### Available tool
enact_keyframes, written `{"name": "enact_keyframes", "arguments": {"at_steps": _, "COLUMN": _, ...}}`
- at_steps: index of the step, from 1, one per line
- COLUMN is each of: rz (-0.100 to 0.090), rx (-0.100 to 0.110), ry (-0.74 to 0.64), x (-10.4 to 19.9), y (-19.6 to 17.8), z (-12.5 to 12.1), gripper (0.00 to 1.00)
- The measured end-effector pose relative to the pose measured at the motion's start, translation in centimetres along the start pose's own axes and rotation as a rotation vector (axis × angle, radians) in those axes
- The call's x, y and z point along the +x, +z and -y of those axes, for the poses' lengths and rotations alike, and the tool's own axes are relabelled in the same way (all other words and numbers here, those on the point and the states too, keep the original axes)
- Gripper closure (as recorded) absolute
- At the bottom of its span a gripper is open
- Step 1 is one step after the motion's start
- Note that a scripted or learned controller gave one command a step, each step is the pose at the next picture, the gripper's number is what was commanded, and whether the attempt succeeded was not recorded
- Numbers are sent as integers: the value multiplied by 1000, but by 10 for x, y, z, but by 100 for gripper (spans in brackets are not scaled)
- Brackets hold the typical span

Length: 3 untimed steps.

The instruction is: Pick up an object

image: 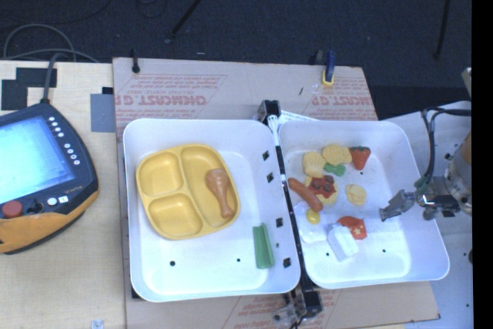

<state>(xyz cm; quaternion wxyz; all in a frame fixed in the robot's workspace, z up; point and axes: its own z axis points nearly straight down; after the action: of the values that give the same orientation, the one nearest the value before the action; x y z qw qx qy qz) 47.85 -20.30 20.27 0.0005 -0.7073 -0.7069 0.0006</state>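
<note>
From above, two shallow white bins sit side by side on a cardboard sheet. The left bin [154, 273] holds a glossy yellow divided plate [187, 191] with a tan chicken drumstick [220, 191] lying in its right compartment, and a slim green stick [263, 246] lies loose to the lower right of the plate. The right bin [416, 258] keeps the candidates for picking clustered in its left half, probably so any reach lands on something: smooth plastic play food, including a red strawberry [360, 157], pale yellow rounded pieces [335, 155], a reddish sausage [305, 194], a red tomato-like piece [352, 226] and a blocky white piece [343, 242].

The gripper [393, 206] hangs at the right of that bin over bare floor, just right of the cluster and touching none of it. Its dark fingers are too small and blurred here; I cannot tell whether they are spread or pressed together, and nothing visibly sits between them.

A teach pendant [38, 173] rests at the frame's left.
</note>
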Motion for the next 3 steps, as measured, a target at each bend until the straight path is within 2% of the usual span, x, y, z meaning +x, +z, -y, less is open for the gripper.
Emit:
{"name": "enact_keyframes", "arguments": {"at_steps": 1, "rz": -1, "rx": 2, "ry": 0, "x": -1, "y": -10, "z": 0, "gripper": 100}}
{"name": "enact_keyframes", "arguments": {"at_steps": 2, "rz": -4, "rx": 7, "ry": -3, "x": -9, "y": 70, "z": -23, "gripper": 100}}
{"name": "enact_keyframes", "arguments": {"at_steps": 3, "rz": -3, "rx": 3, "ry": 1, "x": -11, "y": 55, "z": -23, "gripper": 100}}
